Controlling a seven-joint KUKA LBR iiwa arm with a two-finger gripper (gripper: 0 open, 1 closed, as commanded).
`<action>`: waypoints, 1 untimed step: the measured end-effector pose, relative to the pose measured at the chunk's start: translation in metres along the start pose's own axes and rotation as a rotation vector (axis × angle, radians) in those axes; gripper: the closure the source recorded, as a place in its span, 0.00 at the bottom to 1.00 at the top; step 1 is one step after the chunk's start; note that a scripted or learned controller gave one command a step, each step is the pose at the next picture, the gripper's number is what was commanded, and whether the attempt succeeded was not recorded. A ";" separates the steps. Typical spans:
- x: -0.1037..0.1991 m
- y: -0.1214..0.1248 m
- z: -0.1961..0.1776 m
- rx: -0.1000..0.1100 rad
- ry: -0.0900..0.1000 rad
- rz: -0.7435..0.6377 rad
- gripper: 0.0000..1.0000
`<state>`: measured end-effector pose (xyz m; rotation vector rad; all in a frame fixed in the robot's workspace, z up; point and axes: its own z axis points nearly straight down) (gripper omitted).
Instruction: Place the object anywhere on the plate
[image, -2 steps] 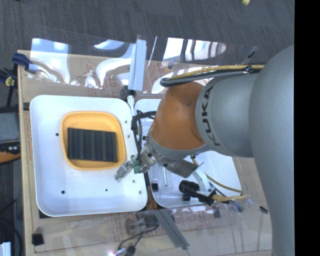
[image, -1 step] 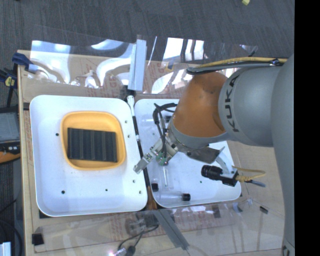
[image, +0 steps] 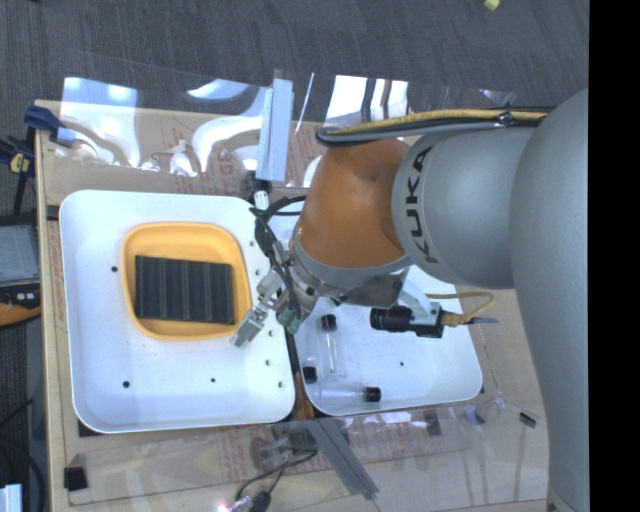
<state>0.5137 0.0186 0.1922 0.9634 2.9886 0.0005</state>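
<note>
Jaws (image: 258, 312) (metal, angled down-left) sat over the left bin (image: 90, 390), just beside the yellow rounded-square plate (image: 180, 245) with its dark ribbed insert; can't tell if spread or pinching. A clear tube-like object (image: 330, 352) lay in the right bin (image: 455, 375).

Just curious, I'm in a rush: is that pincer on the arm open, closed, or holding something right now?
Pincer: cannot be told from this view; it sits at the right edge of the yellow plate, in the left bin.
</note>
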 end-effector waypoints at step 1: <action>-0.070 0.003 -0.020 0.000 -0.001 -0.166 0.00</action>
